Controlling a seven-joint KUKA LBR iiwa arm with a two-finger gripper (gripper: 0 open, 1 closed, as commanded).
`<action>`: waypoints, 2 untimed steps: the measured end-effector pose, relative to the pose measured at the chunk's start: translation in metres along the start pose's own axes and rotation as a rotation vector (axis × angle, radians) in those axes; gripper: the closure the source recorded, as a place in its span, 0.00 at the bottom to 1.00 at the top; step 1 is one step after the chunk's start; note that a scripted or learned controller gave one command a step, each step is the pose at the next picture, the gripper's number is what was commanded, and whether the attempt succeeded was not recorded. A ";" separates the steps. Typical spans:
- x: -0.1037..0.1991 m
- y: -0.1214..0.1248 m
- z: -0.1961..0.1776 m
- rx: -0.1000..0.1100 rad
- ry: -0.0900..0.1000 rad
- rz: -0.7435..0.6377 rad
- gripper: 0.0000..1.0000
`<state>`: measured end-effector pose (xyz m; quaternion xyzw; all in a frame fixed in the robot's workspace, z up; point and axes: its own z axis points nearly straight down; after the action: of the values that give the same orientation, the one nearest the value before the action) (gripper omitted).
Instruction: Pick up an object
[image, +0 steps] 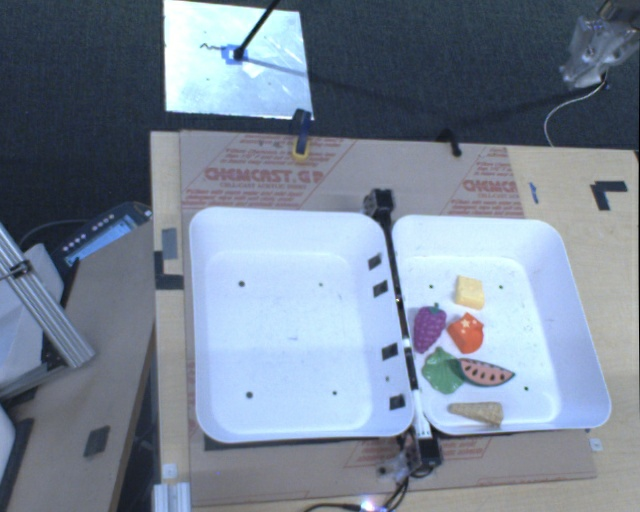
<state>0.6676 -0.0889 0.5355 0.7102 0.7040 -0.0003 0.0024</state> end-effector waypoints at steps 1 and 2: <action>-0.065 0.001 0.006 0.000 0.001 -0.004 1.00; -0.121 0.001 0.000 -0.001 0.000 -0.006 1.00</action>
<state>0.6677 -0.2101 0.5357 0.7082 0.7060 0.0001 0.0027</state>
